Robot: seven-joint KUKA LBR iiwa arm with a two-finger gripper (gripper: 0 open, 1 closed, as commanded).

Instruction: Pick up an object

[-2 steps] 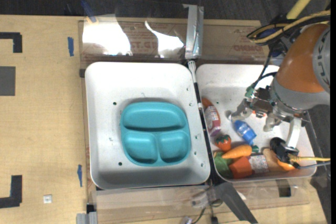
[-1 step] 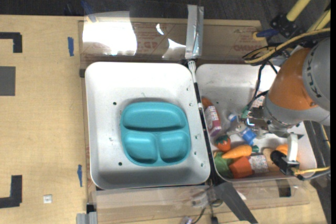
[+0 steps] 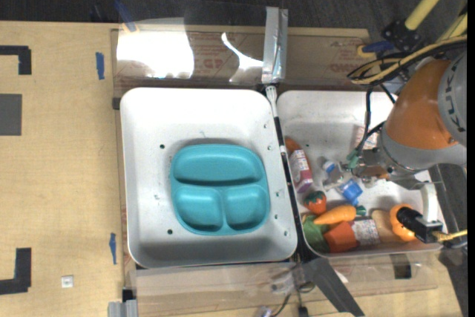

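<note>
Small objects, among them a carrot [image 3: 335,214] and a blue block [image 3: 352,191], lie in the right bin [image 3: 319,106]. The tool [image 3: 355,164] hangs above them; its state cannot be determined. The left bin [image 3: 141,159] contains a teal tray [image 3: 220,186].

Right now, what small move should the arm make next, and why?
Probably lower the claw straight down. It hangs over the right bin, just above the small blue item, with nothing visibly gripped, so a short descent seems to be the natural step before closing.

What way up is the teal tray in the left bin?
Right way up: the teal tray shows three open compartments facing the camera, lying flat in the left bin.
</note>
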